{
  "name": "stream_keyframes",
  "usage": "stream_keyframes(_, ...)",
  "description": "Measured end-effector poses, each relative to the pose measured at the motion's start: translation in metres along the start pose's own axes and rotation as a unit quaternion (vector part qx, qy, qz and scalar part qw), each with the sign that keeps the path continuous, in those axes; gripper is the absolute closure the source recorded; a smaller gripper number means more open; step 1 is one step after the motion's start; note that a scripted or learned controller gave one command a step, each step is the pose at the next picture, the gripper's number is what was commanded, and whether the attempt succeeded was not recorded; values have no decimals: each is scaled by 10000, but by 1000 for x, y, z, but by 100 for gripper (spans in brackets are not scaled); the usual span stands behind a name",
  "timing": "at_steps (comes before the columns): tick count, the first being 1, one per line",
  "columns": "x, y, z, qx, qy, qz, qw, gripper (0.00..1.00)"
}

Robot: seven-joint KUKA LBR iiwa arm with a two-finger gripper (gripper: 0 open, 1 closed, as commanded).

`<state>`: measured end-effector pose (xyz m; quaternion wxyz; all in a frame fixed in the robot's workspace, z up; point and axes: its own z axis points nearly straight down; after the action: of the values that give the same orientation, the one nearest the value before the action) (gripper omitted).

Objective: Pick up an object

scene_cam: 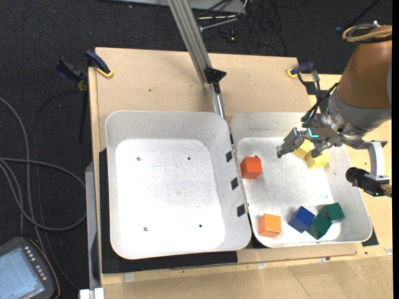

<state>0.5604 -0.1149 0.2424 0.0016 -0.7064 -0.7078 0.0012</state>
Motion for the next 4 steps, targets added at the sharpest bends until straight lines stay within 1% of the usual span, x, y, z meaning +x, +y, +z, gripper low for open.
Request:
stream_keyframes(1, 0, 1, -2, -20, -4, 10, 10000, 0)
stream_keyframes(2, -1, 5, 61, 12, -1, 14, 10000, 0)
stream_keyframes(4, -1, 1, 149, -13, -6, 13, 10000, 0)
